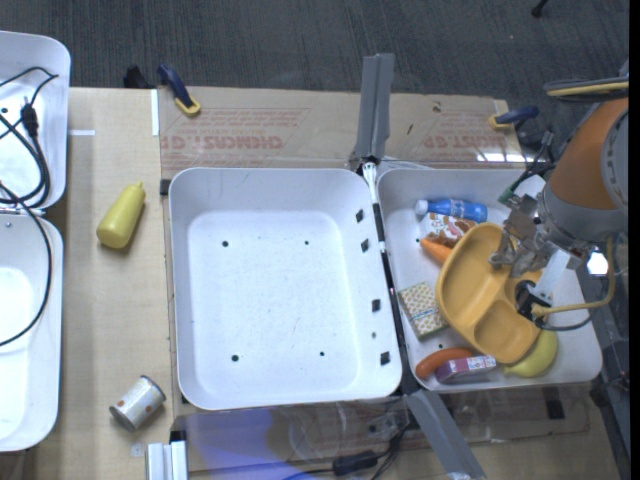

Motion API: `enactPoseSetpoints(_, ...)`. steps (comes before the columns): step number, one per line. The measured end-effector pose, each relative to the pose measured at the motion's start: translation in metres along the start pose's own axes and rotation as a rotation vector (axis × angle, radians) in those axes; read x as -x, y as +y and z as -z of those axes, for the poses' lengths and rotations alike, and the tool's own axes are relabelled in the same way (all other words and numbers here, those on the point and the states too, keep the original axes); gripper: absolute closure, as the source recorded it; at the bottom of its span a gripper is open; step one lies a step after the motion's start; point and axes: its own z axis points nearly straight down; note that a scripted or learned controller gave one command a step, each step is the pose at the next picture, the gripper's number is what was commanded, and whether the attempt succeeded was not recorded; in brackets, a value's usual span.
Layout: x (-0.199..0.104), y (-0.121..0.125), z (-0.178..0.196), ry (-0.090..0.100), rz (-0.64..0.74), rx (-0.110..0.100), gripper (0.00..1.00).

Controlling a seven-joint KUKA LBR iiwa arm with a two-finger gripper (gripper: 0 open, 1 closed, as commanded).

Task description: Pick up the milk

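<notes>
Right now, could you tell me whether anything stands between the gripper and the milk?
Nothing covers the milk bottle; it lies exposed by the right bin's far wall. The gripper hangs over the yellow bowl, whose rim lies close beside the bottle.

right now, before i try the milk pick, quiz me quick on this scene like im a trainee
1. True or false: the milk bottle lies outside the right bin.
2. Multiple choice: the gripper is seen over which thing? A the yellow bowl; B the tin can; C the mustard bottle.
3. Short answer: is the milk bottle on the far or the near side of the yellow bowl, as the camera sees it?

Key
1. False: it lies inside the right bin, at its far end.
2. A.
3. The far side, towards the top of the view.
</notes>
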Motion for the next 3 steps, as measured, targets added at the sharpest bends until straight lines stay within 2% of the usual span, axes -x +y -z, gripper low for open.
enactPoseSetpoints(1,0.073,-0.026,0.043,-0.004,0.294,-0.014,1.00)
enactPoseSetpoints(2,0.073,-0.026,0.043,-0.003,0.294,-0.014,0.00)
enactPoseSetpoints(3,0.018,-0.016,-0.028,-0.002,0.054,-0.005,0.00)
